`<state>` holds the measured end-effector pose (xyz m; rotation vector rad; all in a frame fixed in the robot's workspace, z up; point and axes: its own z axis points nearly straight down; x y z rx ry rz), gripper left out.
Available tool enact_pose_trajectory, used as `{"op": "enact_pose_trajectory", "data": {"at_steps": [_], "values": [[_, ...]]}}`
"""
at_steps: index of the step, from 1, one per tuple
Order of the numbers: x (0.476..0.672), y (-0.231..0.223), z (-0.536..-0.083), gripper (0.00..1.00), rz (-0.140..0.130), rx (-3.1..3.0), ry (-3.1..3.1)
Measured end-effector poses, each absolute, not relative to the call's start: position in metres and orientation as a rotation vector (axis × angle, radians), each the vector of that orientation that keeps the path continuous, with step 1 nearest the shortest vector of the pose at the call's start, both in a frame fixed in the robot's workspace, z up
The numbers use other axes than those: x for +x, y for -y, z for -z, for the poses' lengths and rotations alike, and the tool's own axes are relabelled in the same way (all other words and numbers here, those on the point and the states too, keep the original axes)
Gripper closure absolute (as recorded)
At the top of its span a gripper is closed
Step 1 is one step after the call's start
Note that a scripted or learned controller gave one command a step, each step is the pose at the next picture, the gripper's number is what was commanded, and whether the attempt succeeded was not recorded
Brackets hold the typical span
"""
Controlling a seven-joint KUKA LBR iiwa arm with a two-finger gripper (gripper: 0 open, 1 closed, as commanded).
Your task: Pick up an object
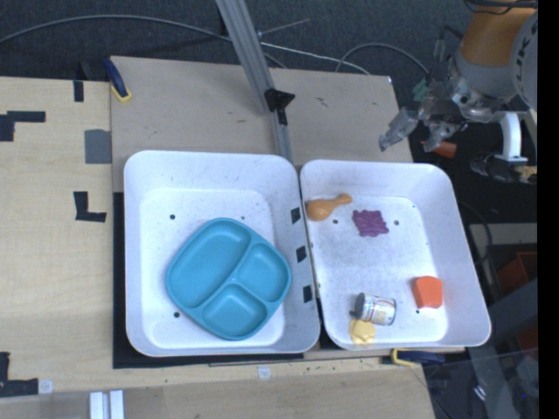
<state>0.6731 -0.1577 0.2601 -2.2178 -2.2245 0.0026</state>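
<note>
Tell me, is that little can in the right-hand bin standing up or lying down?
Lying down. The small can rests on its side on the right bin's floor, one round end facing left, beside a yellow piece.

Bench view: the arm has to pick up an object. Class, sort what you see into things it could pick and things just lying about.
Could be picked, all in the right bin:
orange block
purple piece
small can
yellow piece
tan drumstick-shaped toy

Just lying about:
blue divided tray in the left bin
black tape marks
cables
</note>
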Motion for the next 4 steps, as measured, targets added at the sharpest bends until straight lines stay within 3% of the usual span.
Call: {"op": "enact_pose_trajectory", "data": {"at_steps": [1,4], "values": [[0.673,0.158,-0.260,0.00,-0.004,-2.218,2.224],[0.660,0.156,-0.103,0.00,-0.007,-2.216,2.222]]}}
